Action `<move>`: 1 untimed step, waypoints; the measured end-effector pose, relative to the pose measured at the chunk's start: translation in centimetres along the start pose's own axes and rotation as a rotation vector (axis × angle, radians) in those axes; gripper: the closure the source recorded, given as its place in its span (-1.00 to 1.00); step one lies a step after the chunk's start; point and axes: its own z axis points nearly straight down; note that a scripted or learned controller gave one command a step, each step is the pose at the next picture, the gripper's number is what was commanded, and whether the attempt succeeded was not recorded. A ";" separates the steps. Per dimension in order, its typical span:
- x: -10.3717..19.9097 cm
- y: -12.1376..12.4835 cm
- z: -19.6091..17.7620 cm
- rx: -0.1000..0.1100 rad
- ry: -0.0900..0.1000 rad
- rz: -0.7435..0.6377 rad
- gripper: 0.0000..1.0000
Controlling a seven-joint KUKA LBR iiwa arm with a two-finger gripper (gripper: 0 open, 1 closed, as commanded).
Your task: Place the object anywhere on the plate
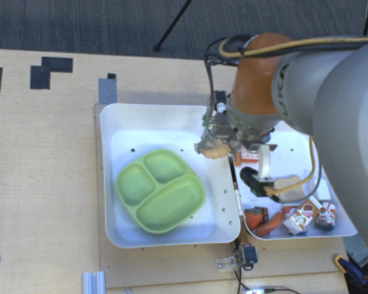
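Observation:
A green plate (161, 190) with three compartments lies in the left white bin (110, 164), toward its front left. My gripper (216, 144) hangs over the right side of that bin, close to the divider between the bins. A small tan, bun-like object (214, 151) sits between its fingers, and the gripper is shut on it. The object is up and to the right of the plate, a short way past the plate's rim.
The right bin (343, 228) holds a tan bread slice (289, 185), an orange carrot-like piece (265, 223), a red and white packet (299, 219), a small can (325, 213) and a red and white item (249, 157). The arm covers much of this bin.

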 end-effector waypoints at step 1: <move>4.1 -3.6 4.3 -0.002 0.000 0.000 1.00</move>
